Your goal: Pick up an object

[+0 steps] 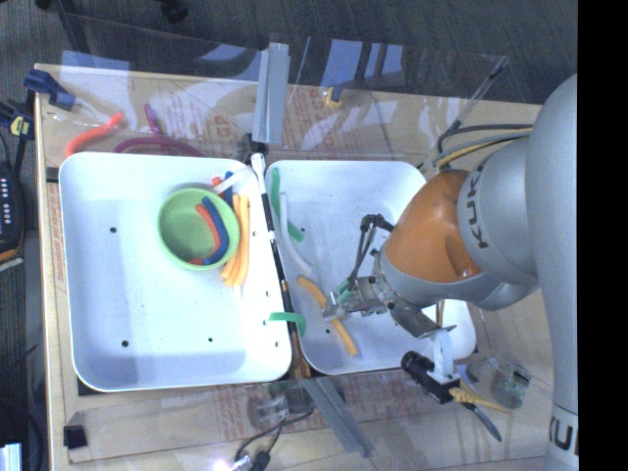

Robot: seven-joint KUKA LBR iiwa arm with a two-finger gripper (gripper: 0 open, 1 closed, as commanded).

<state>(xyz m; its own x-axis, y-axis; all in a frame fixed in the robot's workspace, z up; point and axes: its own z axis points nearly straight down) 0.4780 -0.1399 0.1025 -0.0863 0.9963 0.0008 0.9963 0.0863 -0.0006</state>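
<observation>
Fingers (339,302) sit low over the orange strip (343,337), grip unclear from here; they could easily skid off it.

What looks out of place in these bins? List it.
A green strip lies across the rims between the left bin and the right bin, in neither. A red piece hangs over the green bowl's rim.

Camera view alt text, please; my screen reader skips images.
A grey and orange robot arm lowers its claw over orange strips in the right white bin. The left bin holds a green bowl and more strips.
</observation>
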